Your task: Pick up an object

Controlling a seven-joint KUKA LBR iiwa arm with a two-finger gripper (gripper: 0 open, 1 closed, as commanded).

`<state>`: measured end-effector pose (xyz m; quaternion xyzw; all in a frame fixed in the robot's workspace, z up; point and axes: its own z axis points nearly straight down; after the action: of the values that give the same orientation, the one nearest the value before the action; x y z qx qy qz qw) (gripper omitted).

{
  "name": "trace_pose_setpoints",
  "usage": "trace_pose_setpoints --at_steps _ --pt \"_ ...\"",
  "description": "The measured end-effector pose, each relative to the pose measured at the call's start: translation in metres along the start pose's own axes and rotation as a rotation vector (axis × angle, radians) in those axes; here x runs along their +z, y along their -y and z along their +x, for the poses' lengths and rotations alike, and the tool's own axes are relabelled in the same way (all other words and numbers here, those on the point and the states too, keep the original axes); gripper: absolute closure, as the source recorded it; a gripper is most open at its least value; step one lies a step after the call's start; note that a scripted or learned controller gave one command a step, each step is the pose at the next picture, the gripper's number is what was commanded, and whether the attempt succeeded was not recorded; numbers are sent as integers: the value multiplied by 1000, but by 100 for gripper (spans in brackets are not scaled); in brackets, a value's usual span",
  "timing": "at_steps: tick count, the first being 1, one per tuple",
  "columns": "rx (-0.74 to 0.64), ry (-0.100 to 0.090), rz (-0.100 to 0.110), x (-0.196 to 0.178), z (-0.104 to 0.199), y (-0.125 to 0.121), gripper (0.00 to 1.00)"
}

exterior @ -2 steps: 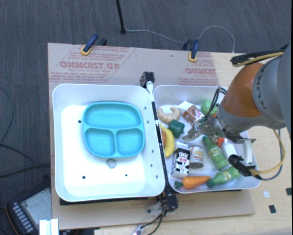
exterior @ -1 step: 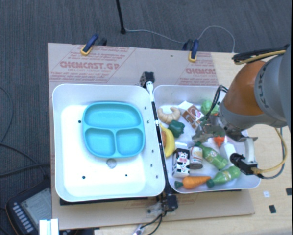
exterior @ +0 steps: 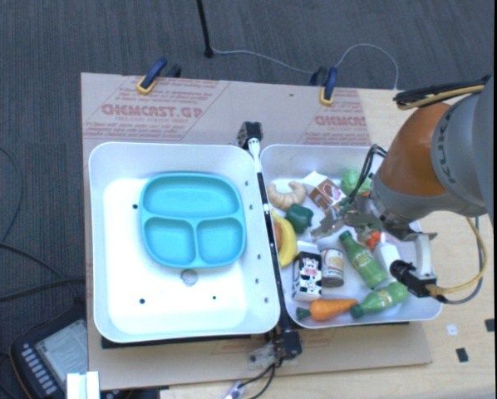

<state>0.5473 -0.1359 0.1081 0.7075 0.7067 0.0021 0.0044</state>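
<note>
A blue tray (exterior: 192, 229) sits in the left bin (exterior: 115, 306), on a board (exterior: 107, 131) printed "CHEMCAST GP". In the right bin (exterior: 294, 152), a croissant (exterior: 286, 193), banana (exterior: 287, 241), milk carton (exterior: 308, 276), can (exterior: 333, 268) and carrot (exterior: 332, 308) crowd the left half. The gripper (exterior: 341, 216) hangs low over the pile; whether its fingers are apart cannot be told. Just beside it stands a green bottle (exterior: 362, 259), a second bottle (exterior: 381, 298) lying nearer the corner.

right bin (exterior: 273, 158): crowded with toy food, tight gaps | left bin (exterior: 100, 223): open floor around blue tray (exterior: 193, 220)
</note>
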Motion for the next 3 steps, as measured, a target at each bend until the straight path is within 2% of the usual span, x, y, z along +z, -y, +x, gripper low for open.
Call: trace_pose_setpoints --at_steps 1,2,3 --pt "-1 -1 1 -9 0 0 100" --pt "-1 -1 1 -9 0 0 0" --pt "-1 -2 1 -19 1 0 100"
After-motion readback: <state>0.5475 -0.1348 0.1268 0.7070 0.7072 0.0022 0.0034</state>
